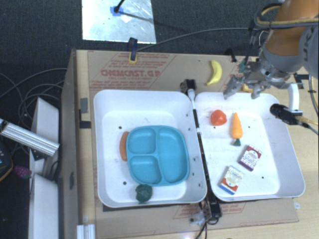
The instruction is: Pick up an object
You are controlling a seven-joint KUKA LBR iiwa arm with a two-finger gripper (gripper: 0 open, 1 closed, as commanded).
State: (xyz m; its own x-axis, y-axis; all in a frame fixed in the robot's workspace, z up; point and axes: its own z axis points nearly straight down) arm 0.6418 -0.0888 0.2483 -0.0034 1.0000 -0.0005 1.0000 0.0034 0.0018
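Note:
My gripper (pixel 243 90) hangs over the back rim of the right bin (pixel 286 156), its two fingers spread open and nothing between them. In that bin, in front of the gripper, lie a red tomato (pixel 218 117) and an orange carrot (pixel 236 126) with a green stub. Nearer the front are a small maroon box (pixel 249 158) and a white, red and blue box (pixel 231 179). A yellow banana (pixel 215 72) lies on the board behind the bins, left of the gripper.
The left bin (pixel 112 111) holds a blue divided plate (pixel 157 154), an orange sausage (pixel 122 146) at its left side and a green broccoli piece (pixel 144 193) in front. A black clamp (pixel 190 86) sits where the bins meet.

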